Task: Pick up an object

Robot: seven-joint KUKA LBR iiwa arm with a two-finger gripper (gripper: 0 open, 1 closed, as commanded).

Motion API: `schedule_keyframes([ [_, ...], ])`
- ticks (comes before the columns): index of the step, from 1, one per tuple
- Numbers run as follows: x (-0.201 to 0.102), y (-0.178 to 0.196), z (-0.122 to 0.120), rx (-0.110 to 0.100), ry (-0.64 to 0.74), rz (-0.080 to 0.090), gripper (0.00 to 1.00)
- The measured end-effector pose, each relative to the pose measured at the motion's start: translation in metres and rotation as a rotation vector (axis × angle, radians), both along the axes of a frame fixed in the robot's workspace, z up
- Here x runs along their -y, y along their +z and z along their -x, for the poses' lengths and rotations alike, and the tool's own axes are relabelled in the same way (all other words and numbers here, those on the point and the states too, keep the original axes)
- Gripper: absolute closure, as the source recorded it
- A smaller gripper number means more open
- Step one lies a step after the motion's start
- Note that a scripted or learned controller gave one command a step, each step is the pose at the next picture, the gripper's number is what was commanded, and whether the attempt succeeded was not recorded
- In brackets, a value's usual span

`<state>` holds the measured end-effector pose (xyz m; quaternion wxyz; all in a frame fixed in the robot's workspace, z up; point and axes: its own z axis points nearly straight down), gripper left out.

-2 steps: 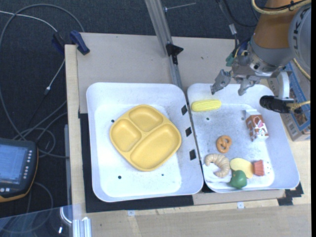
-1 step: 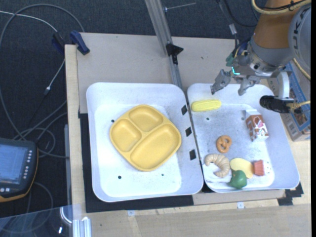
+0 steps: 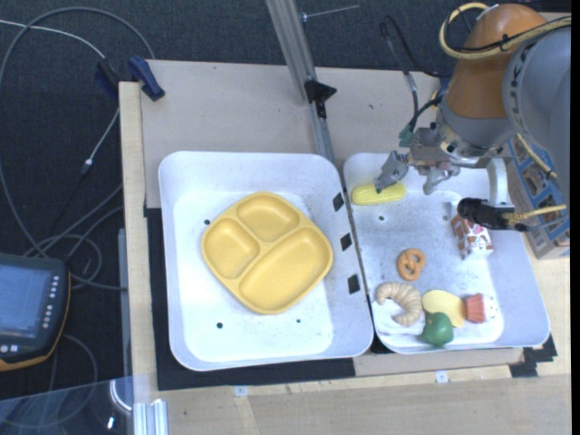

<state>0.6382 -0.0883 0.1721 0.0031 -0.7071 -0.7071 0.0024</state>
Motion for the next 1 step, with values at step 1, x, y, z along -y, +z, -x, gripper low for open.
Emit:
schedule_keyframes([
  [1,0.0087,-0.0558,-0.0028,-0.001,-0.001,0.000,0.00],
])
